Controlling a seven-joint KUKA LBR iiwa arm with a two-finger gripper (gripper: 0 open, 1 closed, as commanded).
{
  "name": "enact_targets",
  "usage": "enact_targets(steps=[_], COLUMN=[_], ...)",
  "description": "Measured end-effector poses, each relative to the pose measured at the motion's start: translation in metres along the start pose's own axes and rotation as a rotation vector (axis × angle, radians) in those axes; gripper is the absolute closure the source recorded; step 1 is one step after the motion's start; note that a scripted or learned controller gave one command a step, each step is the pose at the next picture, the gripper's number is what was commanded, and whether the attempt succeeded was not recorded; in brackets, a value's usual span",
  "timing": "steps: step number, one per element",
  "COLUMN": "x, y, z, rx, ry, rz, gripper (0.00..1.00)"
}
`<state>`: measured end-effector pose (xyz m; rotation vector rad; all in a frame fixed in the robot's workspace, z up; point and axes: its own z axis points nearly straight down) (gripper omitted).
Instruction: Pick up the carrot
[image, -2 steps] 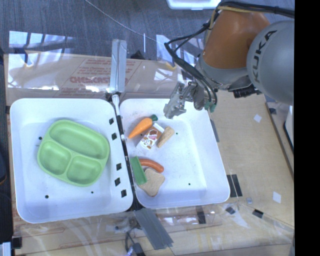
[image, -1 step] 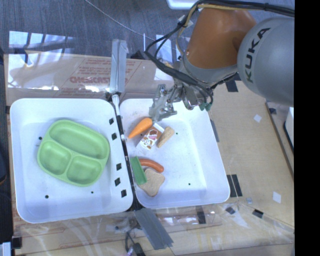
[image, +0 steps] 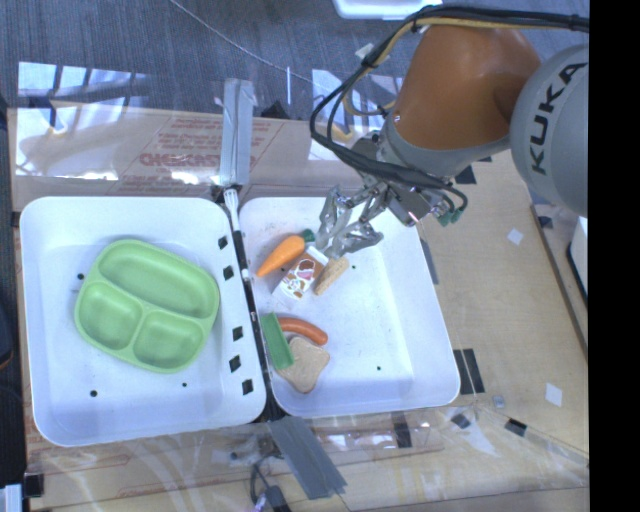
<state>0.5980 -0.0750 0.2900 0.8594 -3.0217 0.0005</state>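
Observation:
An orange carrot (image: 281, 253) with a small green top lies tilted in the upper left part of the right bin (image: 400, 330). My gripper (image: 343, 228) hangs just to the right of the carrot's green end, a little above the bin floor. Its metal fingers (image: 331, 215) stand open, with nothing between them. The arm's orange band sits above it, at the upper right.
Beside the carrot lie a small white carton (image: 301, 275) and a tan cracker stick (image: 332, 274). Lower down are a sausage (image: 303, 329), a toast slice (image: 304, 367) and a green piece (image: 275, 339). The left bin (image: 50, 390) holds a green divided plate (image: 146, 303).

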Motion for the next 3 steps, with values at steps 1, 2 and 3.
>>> enact_targets(steps=[1, 2, 3], x=[-0.021, -0.050, -0.055], y=[-0.012, 0.002, 0.005], z=[0.030, 0.037, 0.033], rx=[0.000, 0.002, 0.002], ry=[-0.002, -0.004, -0.004], rz=[-0.317, -0.968, -1.392], gripper=[1.00, 1.00, 1.00])
